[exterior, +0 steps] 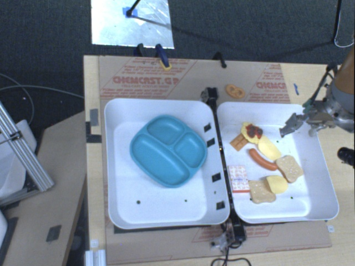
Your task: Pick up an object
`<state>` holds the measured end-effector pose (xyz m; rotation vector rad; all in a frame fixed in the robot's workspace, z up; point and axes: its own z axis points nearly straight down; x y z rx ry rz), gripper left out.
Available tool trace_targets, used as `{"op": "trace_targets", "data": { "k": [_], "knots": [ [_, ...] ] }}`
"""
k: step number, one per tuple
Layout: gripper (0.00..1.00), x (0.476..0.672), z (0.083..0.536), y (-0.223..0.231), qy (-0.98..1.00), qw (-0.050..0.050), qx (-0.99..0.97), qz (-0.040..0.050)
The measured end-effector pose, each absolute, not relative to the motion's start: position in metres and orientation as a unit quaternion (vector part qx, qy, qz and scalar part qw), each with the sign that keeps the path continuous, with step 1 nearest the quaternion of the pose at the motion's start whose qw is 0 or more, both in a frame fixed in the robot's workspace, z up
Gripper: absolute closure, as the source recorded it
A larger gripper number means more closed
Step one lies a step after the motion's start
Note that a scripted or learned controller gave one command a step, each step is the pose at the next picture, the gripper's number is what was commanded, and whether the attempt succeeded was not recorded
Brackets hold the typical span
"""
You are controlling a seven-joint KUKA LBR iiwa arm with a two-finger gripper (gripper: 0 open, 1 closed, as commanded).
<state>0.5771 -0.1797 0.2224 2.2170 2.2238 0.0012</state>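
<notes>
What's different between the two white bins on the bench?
The left bin holds one large thing, a blue divided plate; the right bin holds many small toy foods, such as a sausage and bread slices. The gripper hangs over the right bin's upper part, while nothing reaches over the left bin. Both are shallow, white, much alike in size, and sit side by side.

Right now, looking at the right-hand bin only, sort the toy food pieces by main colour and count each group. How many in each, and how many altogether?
Yellow: 3 (one, one, one topped with dark red)
Tan or beige bread-like: 2 ()
Brown cracker: 1
Red-orange sausage: 1
White card with red print: 1
Total: 8
</notes>
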Motion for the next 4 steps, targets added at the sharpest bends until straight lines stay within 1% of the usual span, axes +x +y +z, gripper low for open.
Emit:
{"op": "trace_targets", "data": {
  "k": [1,2,3,4],
  "knots": [
    [0.00,0.482,0.103,-0.208,0.705,-0.007,0.709,-0.0040],
    [0.00,0.534,0.088,-0.174,0.709,0.006,0.705,0.0011],
    [0.00,0.570,0.089,-0.172,0.709,0.005,0.706,0.0017],
    [0.00,0.510,0.089,-0.209,0.707,0.007,0.707,0.0032]
  ]
}}
